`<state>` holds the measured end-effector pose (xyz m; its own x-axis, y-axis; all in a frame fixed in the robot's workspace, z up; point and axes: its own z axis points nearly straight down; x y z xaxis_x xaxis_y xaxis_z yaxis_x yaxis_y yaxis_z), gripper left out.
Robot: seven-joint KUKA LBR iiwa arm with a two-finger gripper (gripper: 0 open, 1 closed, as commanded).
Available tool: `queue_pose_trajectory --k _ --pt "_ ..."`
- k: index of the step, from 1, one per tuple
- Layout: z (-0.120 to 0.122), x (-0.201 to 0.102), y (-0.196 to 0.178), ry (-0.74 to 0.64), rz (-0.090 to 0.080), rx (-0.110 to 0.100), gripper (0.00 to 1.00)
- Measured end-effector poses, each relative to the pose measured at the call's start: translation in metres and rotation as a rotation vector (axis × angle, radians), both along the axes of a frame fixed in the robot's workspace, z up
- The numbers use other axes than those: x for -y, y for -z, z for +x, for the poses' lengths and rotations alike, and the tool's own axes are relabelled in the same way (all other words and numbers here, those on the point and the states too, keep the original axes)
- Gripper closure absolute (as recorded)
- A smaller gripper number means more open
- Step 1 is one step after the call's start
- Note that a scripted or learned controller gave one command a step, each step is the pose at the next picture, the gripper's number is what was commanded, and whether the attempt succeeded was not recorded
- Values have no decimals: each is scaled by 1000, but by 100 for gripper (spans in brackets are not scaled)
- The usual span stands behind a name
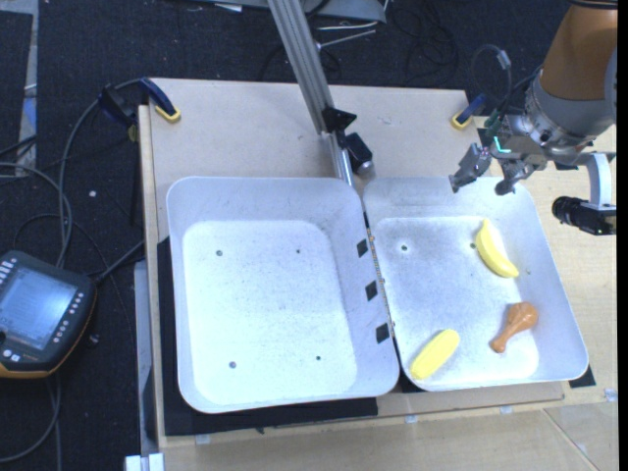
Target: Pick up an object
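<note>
the grey arm with the orange band (581,42) enters from the right and ends in a two-finger gripper (488,175) that hangs over the far edge of the right shallow white bin (432,204), above the bin's rear rim. the gripper's two dark fingers (469,171) stand spread apart, with bare bin surface visible between them; nothing sits between them. three objects lie in the right bin: a curved yellow plastic banana (495,250) near the far right side, just below the gripper but apart from it; an orange-brown plastic drumstick (514,326) nearer the front right, lying at a slant; and a stubby yellow oblong piece (435,353) at the front, near the bin's left wall. the three objects are apart from one another and none touches the gripper. the left shallow white bin (182,263) sits just beside the right one, their inner edges meeting along a line that carries small black markers (372,289). both bins rest on a pale wooden worktop (245,126). a slanted aluminium rail (304,52) crosses the worktop's far side toward the bins' junction. yellow corner clamps (167,114) sit at the worktop's far corners. a grey handheld control pendant (39,307) lies on the dark floor to the left, with cables around it.
</note>
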<state>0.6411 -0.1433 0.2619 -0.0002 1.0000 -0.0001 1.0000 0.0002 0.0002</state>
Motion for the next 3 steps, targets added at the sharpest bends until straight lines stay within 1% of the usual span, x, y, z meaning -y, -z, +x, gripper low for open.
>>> queue_pose_trajectory --k 1,2,3 --pt "0 0 0 0 0 0 0" --pt "-5 2 44 0 0 -4 0" --pt "-1 6 88 0 1 -4 0"
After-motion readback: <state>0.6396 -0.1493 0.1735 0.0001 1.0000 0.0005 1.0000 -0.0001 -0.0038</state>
